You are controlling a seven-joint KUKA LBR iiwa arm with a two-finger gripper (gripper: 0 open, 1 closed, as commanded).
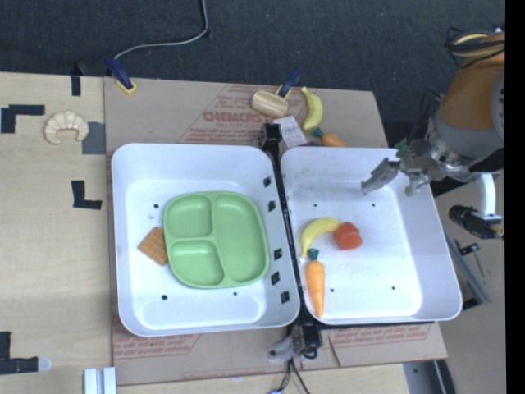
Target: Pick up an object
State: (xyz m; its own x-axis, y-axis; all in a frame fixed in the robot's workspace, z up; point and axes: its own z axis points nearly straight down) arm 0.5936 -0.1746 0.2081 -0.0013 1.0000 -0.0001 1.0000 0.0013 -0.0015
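Observation:
In the right bin (426, 281) lie a yellow banana (317, 231), a red tomato-like piece (348, 236) touching its right end, and an orange carrot (316, 286) below them. My gripper (395, 179) hangs over the bin's upper right part, above and to the right of the red piece. Its two grey fingers are spread apart with nothing between them.
The left bin (131, 220) holds a green divided plate (217, 239) with a brown cracker (153, 245) tucked at its left edge. Behind the bins sit a bread roll (269, 102), another banana (312, 109) and a small packet (289, 130). A croissant (66, 126) lies far left.

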